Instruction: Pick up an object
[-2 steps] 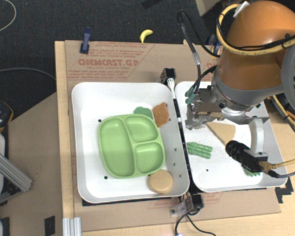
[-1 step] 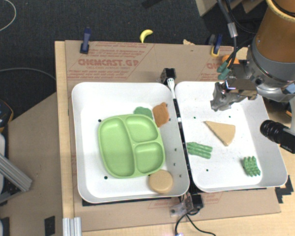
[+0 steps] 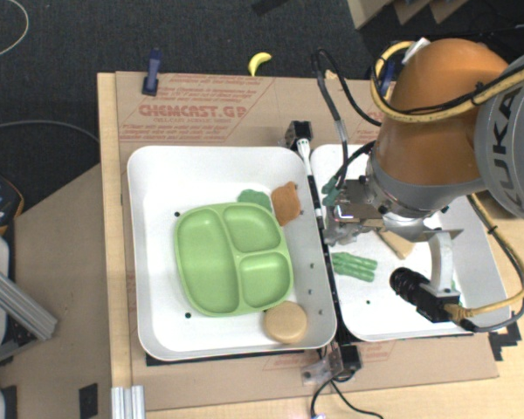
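**Arm low over the right bin**

Camera view: the arm's orange band hangs over the right bin. The gripper sits at that bin's left wall, its state impossible to tell. A green toy lies just below it. In the left bin rest a green divided plate, a brown piece and a tan disc.
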You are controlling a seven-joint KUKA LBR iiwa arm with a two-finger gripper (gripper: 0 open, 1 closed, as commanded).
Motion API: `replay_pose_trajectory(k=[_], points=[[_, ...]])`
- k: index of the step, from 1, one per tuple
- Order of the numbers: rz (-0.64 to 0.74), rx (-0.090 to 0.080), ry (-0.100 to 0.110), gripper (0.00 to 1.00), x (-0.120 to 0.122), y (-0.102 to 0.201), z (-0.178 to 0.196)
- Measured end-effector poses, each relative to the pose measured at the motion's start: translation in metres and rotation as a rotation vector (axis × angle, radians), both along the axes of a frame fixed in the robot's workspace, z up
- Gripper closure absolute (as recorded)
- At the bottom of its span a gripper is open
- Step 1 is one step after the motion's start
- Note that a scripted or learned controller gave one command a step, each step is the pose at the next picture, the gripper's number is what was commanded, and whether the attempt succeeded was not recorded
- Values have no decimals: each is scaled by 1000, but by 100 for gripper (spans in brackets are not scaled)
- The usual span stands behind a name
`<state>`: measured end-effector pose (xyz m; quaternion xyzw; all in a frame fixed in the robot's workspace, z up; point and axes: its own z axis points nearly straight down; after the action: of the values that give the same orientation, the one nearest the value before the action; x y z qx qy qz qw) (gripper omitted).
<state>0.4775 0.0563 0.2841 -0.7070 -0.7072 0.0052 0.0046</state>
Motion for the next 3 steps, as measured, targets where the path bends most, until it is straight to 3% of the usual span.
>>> replay_pose_trajectory(k=[1,2,3], points=[[-7,-1,-28,100,3,-69,125],[1,1,-10,100,2,-39,91],[4,2,-19,100,2,-3,110]])
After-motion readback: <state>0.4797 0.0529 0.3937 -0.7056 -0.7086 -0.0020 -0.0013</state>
